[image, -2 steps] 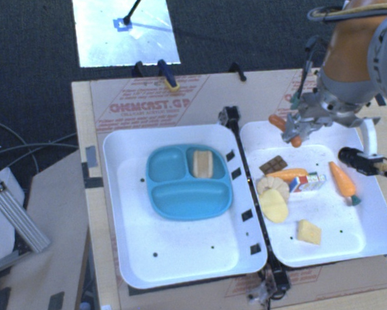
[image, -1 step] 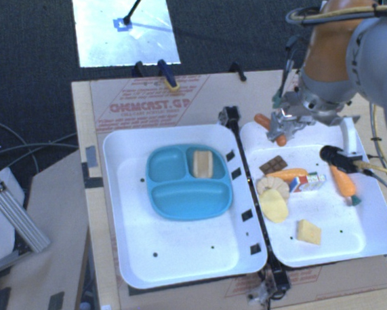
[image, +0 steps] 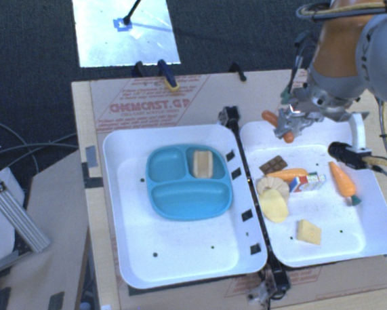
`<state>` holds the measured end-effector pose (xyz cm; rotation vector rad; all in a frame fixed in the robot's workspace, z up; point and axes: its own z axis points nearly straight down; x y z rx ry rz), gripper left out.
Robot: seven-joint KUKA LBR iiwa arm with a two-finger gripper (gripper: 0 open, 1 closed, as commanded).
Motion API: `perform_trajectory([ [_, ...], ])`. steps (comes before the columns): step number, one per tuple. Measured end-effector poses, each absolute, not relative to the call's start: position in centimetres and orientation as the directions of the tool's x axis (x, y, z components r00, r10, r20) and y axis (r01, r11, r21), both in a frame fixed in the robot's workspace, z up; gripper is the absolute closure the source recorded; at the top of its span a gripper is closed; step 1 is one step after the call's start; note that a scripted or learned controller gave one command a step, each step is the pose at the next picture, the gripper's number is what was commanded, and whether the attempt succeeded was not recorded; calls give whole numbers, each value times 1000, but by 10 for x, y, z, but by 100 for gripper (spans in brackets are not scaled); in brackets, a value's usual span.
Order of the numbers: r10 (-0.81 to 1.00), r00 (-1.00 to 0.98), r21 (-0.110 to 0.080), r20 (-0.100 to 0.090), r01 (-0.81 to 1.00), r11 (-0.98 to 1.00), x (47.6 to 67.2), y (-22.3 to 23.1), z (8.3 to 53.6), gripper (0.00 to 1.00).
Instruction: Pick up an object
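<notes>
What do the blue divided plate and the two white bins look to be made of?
The blue plate looks like moulded plastic with a smooth, slightly matte finish: uniform colour, rounded compartment walls. The left bin and right bin look like thin formed plastic, semi-gloss, with soft rounded rims, though coated metal cannot be ruled out.

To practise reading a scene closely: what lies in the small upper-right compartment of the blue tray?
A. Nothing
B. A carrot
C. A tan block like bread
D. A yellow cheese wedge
C: a tan bread-like block sits in the upper-right compartment of the blue tray in the left bin.
</notes>
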<state>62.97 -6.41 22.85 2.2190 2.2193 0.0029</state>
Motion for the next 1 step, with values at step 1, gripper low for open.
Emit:
perform_trajectory([
  [1, 1000, -5, 3, 0, 1000, 5, 633, -49, 233, 100],
])
